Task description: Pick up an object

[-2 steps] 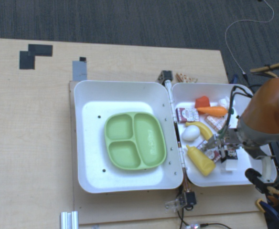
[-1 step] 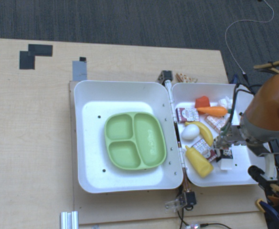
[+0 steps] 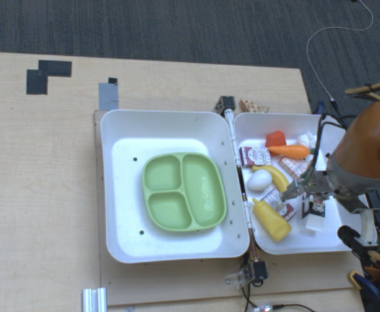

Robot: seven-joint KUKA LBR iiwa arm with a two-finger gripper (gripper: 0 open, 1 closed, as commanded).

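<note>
Wooden bench [image 3: 40,174] on dark carpet, two white bins side by side. Left bin [image 3: 122,174] carries a green tray [image 3: 184,192] with three compartments. Right bin [image 3: 346,239] carries the clutter, and the arm [image 3: 369,151] enters over its right half, orange band uppermost.

Landmark: yellow bottle [image 3: 270,218], near the right bin's front left, long axis running diagonally from upper left to lower right. Gripper [image 3: 305,188] sits just up and right of the bottle, low over a small wrapped packet [image 3: 282,203] that lies between the two. Finger spread cannot be told; nothing visibly held.

Up from the bottle: banana [image 3: 278,176], with a white egg [image 3: 259,180] just left of it. Further up: carrot [image 3: 289,151], long axis left-right, and a red block [image 3: 275,138] touching it above.

Judgement: nearest candidate is the bottle, down-left of the gripper. A grasp would need the fingers to close across its diagonal axis, not along it. Packet crowding is the risk.
</note>
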